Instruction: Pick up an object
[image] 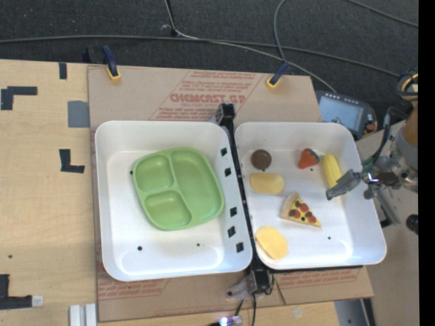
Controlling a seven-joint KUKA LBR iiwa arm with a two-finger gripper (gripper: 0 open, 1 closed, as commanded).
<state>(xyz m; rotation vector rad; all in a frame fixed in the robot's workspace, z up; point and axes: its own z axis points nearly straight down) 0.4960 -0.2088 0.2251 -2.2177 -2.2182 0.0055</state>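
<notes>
Left bin (109,182): glossy green three-compartment plate (178,188), rounded corners, centred. Right bin (370,246): brown round chocolate piece (261,159) near its far-left corner; pale yellow oval potato shape (266,183) just below it; flat yellow disc (272,242) at the near-left corner; triangular pizza slice (300,211) mid-bin; red strawberry (308,158) just beside a ribbed yellow corn cob (331,170), far right. Gripper (348,183) at the right rim, beside the corn; cannot tell whether it is apart or together.

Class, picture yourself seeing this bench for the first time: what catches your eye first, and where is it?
The green divided plate stands out, lying alone in the left bin. Next come the toy foods in the right bin: a pizza slice, a corn cob and a brown ball. The pincer hangs over that bin's right side.
</notes>
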